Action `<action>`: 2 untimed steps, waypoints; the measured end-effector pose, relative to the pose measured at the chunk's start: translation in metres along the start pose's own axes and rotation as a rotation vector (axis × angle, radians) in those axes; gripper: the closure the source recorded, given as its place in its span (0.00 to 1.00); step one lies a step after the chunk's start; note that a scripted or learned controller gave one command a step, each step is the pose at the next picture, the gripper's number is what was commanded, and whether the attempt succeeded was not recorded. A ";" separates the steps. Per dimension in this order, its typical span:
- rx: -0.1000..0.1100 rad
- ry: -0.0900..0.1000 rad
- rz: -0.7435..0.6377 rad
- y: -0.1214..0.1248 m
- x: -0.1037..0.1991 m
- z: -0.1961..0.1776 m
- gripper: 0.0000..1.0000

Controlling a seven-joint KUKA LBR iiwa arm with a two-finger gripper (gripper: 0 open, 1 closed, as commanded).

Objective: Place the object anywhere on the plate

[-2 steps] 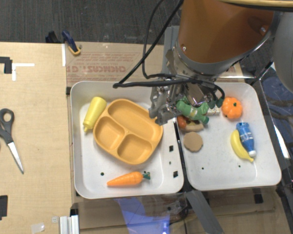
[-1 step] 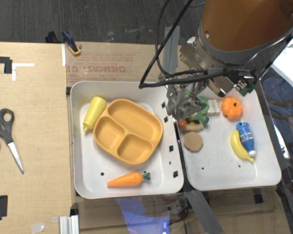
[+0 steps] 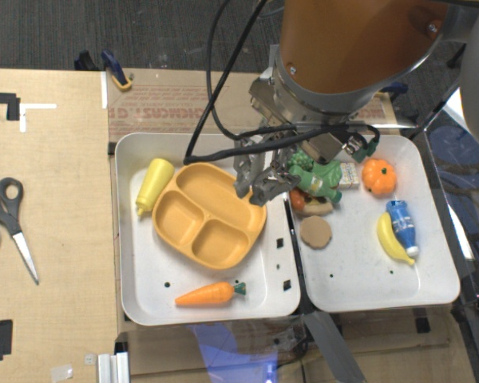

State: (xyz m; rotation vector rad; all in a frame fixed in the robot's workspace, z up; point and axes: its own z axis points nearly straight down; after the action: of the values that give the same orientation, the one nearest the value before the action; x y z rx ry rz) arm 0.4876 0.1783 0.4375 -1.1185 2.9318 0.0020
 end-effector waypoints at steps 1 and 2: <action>-0.002 0.003 -0.255 -0.003 -0.005 0.226 1.00; -0.001 0.003 -0.206 -0.020 0.032 0.231 1.00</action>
State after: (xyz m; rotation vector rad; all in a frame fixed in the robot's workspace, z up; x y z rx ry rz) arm 0.4782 0.1426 0.2063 -1.4154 2.8045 0.0017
